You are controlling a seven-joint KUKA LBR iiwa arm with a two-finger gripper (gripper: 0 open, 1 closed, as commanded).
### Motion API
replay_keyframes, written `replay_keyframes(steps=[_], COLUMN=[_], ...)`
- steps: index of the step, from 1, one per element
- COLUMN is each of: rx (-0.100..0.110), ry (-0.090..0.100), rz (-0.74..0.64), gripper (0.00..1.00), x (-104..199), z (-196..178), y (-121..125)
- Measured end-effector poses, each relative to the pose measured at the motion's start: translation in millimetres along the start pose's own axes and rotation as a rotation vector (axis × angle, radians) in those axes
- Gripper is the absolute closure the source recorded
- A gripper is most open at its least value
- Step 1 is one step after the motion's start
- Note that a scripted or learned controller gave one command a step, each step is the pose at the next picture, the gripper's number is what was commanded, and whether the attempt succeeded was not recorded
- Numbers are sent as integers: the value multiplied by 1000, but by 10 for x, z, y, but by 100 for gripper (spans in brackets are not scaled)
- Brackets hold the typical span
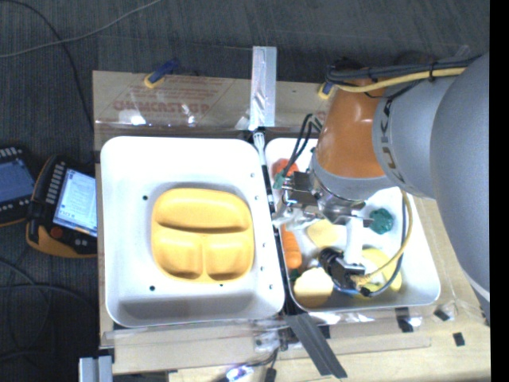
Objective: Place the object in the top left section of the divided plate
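A yellow divided plate (203,233) lies in the middle of the left white bin (127,173), with one wide section at the far side and two smaller ones nearer the front. Nothing lies on the plate. My gripper (301,200) is lowered into the right bin (421,281) near its left wall, mostly hidden under the grey and orange wrist. Around it lie an orange carrot-like piece (293,250), a yellow lump (312,286), a pale yellow piece (322,232) and a teal object (382,220). I see nothing clearly held.
A small red and orange item (283,167) sits at the far left corner of the right bin. The divider wall (270,213) between the bins runs just left of my gripper. A handheld pendant (64,209) lies off the bench at left.
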State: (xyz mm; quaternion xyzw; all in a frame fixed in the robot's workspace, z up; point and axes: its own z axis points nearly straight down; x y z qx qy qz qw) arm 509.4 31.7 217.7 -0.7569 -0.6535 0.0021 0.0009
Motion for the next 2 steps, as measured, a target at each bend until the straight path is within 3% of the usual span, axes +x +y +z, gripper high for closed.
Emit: replay_keyframes(steps=[1, 2], rx=[-1, 2], ry=[-3, 0], rz=[-90, 60], gripper=[100, 100], x=[-486, -542], z=[143, 358], y=[663, -193])
